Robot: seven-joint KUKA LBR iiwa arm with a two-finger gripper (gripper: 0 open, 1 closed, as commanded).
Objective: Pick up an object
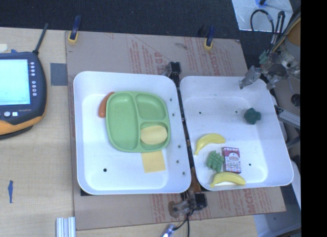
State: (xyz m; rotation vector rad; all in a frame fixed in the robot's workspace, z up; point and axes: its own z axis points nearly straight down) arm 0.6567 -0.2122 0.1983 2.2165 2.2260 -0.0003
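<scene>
over the right bin's [265,172] far right corner the gripper [254,79] hangs with nothing in it, its spread impossible to tell, so it should descend squarely over the nearby dark green lump [252,116], lying apart from the bananas.

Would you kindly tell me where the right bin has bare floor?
Bare: the right white bin floor's upper-left, between rim and dark green lump. Crowded: the lower part, with two yellow bananas, green broccoli, red carton.

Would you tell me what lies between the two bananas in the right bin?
In the camera view, a green broccoli piece and a small red carton lie between the upper banana and lower banana.
</scene>
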